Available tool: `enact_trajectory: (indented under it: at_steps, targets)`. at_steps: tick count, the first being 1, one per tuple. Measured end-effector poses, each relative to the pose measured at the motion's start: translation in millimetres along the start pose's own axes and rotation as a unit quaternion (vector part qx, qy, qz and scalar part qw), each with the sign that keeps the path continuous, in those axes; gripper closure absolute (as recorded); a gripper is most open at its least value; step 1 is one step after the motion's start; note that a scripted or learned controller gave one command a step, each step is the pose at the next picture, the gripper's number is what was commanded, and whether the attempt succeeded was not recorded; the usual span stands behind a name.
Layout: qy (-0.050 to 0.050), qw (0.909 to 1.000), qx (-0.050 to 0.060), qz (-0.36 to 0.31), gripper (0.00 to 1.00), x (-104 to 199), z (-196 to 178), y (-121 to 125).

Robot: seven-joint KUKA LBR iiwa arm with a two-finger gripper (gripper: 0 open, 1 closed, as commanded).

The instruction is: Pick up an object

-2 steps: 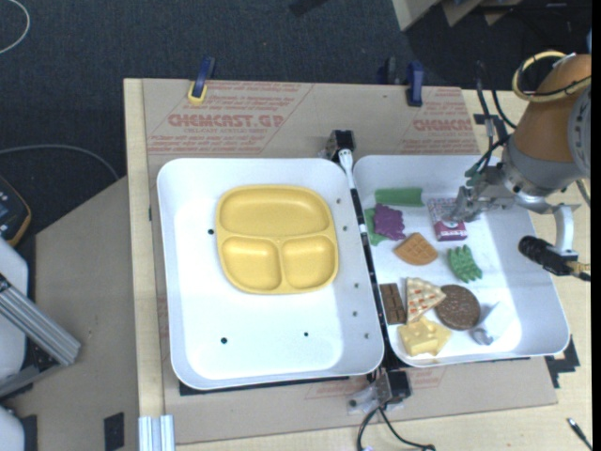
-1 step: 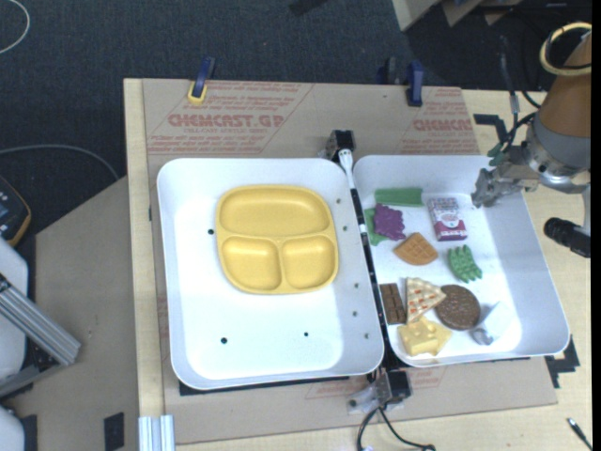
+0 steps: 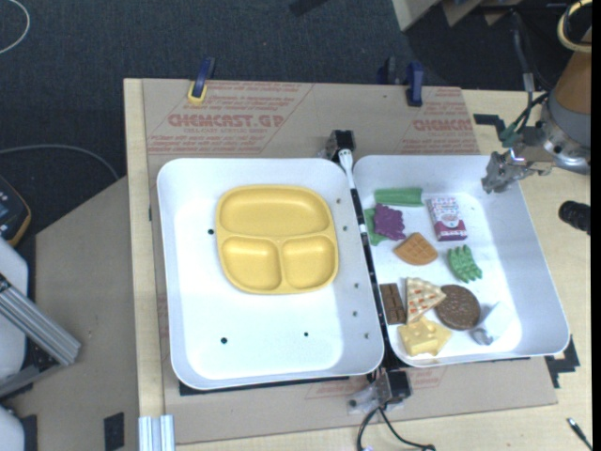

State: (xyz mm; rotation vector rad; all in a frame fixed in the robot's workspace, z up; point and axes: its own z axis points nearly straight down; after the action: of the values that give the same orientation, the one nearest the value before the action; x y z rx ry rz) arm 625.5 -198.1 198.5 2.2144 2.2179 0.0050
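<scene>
My gripper (image 3: 495, 178) hovers over the right bin's (image 3: 526, 252) far right corner (finger state: I cannot tell). The green bean pod (image 3: 398, 196), long axis left-right, lies well left of it.

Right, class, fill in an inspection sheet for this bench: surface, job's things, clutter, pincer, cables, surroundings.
Surface: cardboard-covered bench bearing a left bin and a right bin, side by side.
Job's things: toy foods in the right bin, among them a green bar, purple grapes, a waffle, a pizza slice and a brown cookie.
Clutter: yellow divided plate in the left bin.
Pincer: pincer above the right bin's far right corner, holding nothing visible.
Cables: a cable at the near edge.
Surroundings: dark carpet.
</scene>
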Motion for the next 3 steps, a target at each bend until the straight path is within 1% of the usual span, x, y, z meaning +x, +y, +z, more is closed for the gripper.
enact_trajectory:
  at_steps: [1, 3]
  targets:
    - [0.0, 1.0, 0.001, 0.0, 1.0, -0.3, -28.6, 1.4]
    - [0.001, 1.0, 0.001, -0.002, 1.0, 104.5, -44.4, 16.5]
